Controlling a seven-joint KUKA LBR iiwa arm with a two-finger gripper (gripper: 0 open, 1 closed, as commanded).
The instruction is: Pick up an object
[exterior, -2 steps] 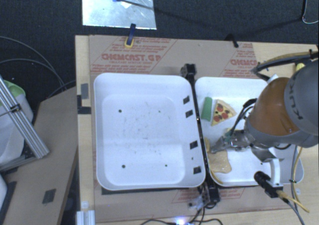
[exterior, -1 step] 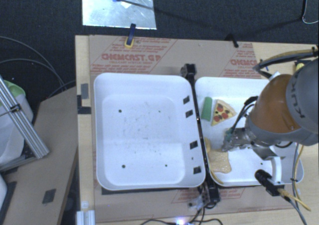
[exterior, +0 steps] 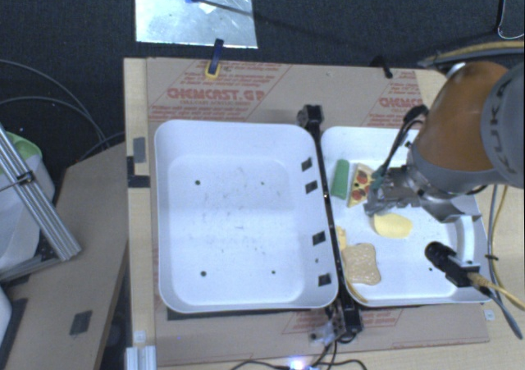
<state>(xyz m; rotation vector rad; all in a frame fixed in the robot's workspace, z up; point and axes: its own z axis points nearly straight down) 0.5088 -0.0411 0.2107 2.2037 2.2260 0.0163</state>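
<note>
Gripper (exterior: 382,196) low in right bin (exterior: 410,282), above pale yellow piece (exterior: 393,226), beside pizza slice (exterior: 359,184); its state cannot be told. Yellow piece looks light, flat, probably slick plastic; best pinched across its narrow edges.

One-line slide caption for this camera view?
KUKA arm's gripper lowered into the right bin among a green block, yellow piece and toast-like piece.

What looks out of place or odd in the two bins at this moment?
Nothing looks spilled or damaged. All objects crowd the right bin: a green block, a pizza-like piece, a yellow piece and a tan slice. The gripper hangs above them.
</note>
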